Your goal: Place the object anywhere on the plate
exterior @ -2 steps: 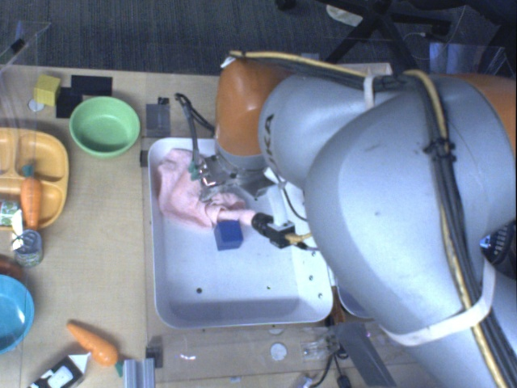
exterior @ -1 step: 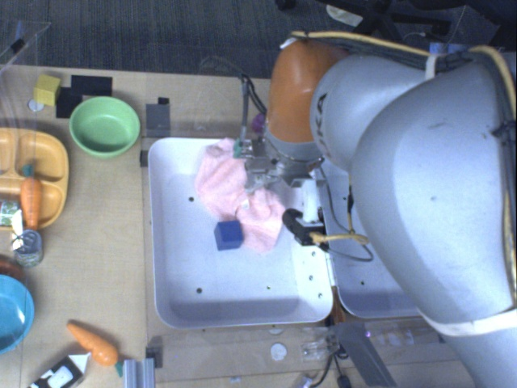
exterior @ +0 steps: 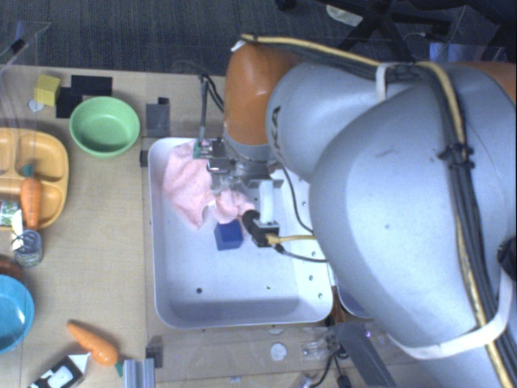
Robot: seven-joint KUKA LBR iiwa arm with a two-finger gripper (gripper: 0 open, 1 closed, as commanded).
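1. The grey arm with its orange band (exterior: 388, 176) reaches in from the right and covers most of that side. It bends down over the shallow white bin (exterior: 242, 297).
2. The tan wooden table (exterior: 97, 257) carries the bin. Well to the left of the bin are a yellow divided plastic plate (exterior: 48, 156) and, at the lower left edge, a blue round dish (exterior: 12, 314). We cannot tell which of the two the task means.
3. A crumpled pink cloth (exterior: 186, 186) lies in the bin's upper left part, and we judge it the likeliest object. It looks soft, light and limp, so it should sag and trail when lifted. It is not fragile. We would pinch a raised fold near its middle, deep enough that it does not slip free.
4. The gripper (exterior: 234, 180) sits at the cloth's right edge and appears to touch it. Whether it is spread or closed on anything, we cannot tell.
5. A small blue cube-shaped block (exterior: 229, 235) rests just below the cloth. It could equally be the object. It looks stiff and light, and is best held across two flat faces.
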